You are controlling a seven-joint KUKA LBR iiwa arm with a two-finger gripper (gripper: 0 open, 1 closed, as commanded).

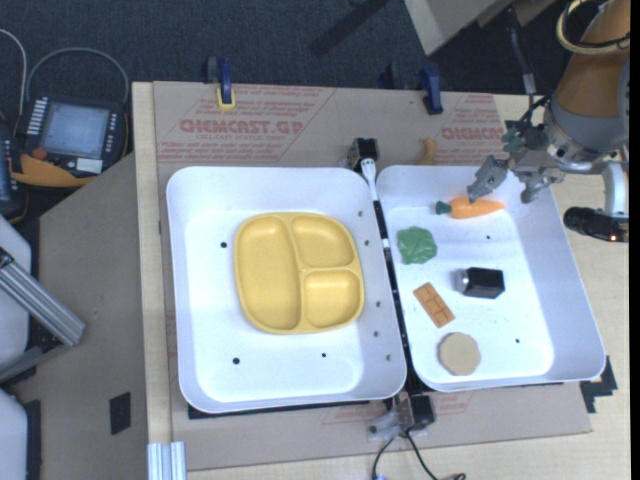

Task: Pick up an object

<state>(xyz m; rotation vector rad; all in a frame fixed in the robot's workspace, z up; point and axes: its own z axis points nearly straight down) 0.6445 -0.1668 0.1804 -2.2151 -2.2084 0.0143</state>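
Two white bins side by side; gripper works over the far end of the right bin.

Left bin, well off to the gripper's far side: yellow divided plate, the largest item, sits flat.

Right bin, items trailing away from the gripper toward the near rim: green leafy piece, round tan disc, black block, brown cracker bar.

Closest to the gripper: toy carrot, lying flat just below the fingertips, green top pointing away toward the bin divider.

Handling, as judged: carrot looks like light, hard plastic, smooth and tapered, so likely to roll or squirt out. Best taken across the thick middle.

Gripper: fingers spread apart, one either side above the carrot, nothing between them. Contact with the carrot not clear from here.
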